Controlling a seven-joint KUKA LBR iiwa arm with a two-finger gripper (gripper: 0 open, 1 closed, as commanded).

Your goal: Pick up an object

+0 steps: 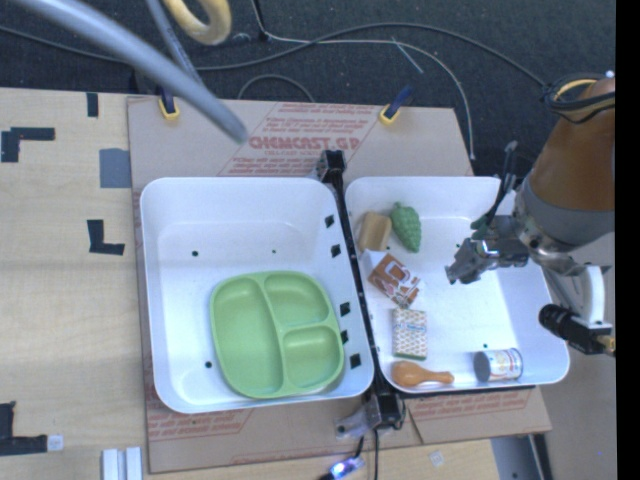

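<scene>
A green divided plate [278,334] lies in the left white bin [170,228], on cardboard [300,138].

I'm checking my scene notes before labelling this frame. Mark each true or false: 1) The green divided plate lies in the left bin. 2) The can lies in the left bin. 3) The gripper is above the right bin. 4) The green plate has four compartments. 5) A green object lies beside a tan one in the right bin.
1) True: the green divided plate lies in the left bin.
2) False: the can lies in the right bin.
3) True: the gripper is there.
4) False: three compartments.
5) True: green object, tan object.
</scene>
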